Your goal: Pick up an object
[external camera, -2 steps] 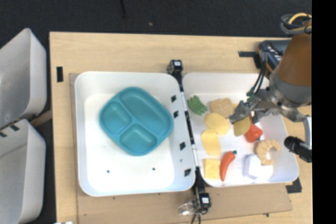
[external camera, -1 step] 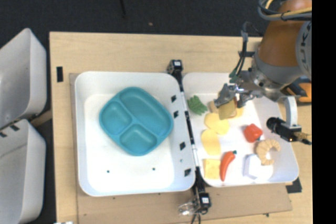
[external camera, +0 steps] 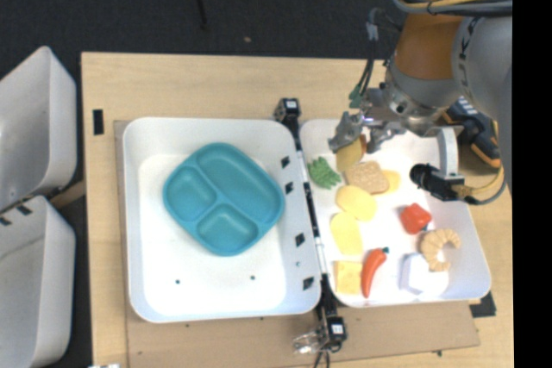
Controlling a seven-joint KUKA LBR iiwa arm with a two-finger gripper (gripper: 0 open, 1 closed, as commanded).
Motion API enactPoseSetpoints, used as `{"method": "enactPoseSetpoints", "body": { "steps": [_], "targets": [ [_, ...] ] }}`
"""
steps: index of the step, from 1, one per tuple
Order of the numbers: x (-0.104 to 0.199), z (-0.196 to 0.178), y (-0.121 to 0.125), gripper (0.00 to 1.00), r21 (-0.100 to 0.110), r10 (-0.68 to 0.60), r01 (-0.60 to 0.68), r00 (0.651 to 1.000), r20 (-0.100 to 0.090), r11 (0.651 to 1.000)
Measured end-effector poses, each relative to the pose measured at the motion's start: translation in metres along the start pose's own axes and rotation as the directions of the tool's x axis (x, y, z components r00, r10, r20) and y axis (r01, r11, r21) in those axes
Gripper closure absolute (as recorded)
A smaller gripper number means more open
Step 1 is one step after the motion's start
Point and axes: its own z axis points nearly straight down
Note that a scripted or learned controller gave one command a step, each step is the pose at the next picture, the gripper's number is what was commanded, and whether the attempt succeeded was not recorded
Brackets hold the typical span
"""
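End effector [external camera: 360,132]: low over the far corner of the right bin [external camera: 466,224]; open or shut, cannot tell.
Targets: toy foods lie in the right bin, a yellow piece [external camera: 349,156] just under the end effector.
Left bin [external camera: 147,271]: blue tray [external camera: 223,197].
Progress: nothing visibly lifted; grasp and lift remain.

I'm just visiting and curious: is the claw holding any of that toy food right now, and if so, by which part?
It cannot be told. The claw hangs low over a yellowish piece at the far end of the right bin, but no item visibly sits between its fingers.
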Motion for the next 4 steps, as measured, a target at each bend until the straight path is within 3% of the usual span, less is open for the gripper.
{"method": "enactPoseSetpoints", "body": {
  "steps": [1, 2, 3, 4],
  "targets": [
    [0.024, 0.014, 0.056, 1.0, -0.001, 0.002, -0.002, 1.0, 0.002, 1.0],
    [0.029, 0.006, 0.053, 1.0, 0.002, 0.003, -0.003, 1.0, 0.003, 1.0],
    [0.014, 0.012, 0.052, 1.0, 0.003, 0.007, -0.007, 1.0, 0.003, 1.0],
    [0.024, 0.023, 0.055, 1.0, 0.003, 0.003, -0.003, 1.0, 0.002, 1.0]
  ]
}}
